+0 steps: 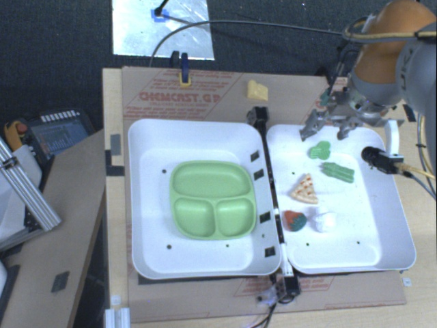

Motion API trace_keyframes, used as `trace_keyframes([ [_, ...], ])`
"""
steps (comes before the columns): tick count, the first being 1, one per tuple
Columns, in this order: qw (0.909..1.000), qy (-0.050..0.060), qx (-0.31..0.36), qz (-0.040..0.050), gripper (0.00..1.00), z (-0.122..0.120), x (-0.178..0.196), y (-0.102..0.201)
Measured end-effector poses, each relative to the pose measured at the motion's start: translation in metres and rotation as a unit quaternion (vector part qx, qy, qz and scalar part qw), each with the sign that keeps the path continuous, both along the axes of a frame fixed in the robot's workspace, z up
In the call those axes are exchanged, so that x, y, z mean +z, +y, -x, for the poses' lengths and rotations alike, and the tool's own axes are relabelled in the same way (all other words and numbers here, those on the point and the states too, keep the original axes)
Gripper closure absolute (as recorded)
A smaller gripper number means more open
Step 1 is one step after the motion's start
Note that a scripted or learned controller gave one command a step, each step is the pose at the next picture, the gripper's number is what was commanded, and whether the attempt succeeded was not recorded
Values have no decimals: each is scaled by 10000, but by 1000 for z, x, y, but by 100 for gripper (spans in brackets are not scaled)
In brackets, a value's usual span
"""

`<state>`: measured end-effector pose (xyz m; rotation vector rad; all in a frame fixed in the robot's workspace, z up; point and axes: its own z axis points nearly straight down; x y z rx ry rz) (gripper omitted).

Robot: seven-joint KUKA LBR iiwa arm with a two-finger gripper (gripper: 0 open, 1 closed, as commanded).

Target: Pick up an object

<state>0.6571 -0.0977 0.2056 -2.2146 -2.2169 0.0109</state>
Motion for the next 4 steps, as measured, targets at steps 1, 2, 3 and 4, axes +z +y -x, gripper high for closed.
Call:
trace_keyframes([
  [1, 10000, -60, 9, 5, 0, -3, 7, 0],
  [2, 10000, -42, 8, 4, 0, -4, -55, 2],
  [3, 10000, -48, 7, 5, 0, -3, -117, 2],
  [4, 10000, -63, 8, 7, 0, -4, -120, 2],
])
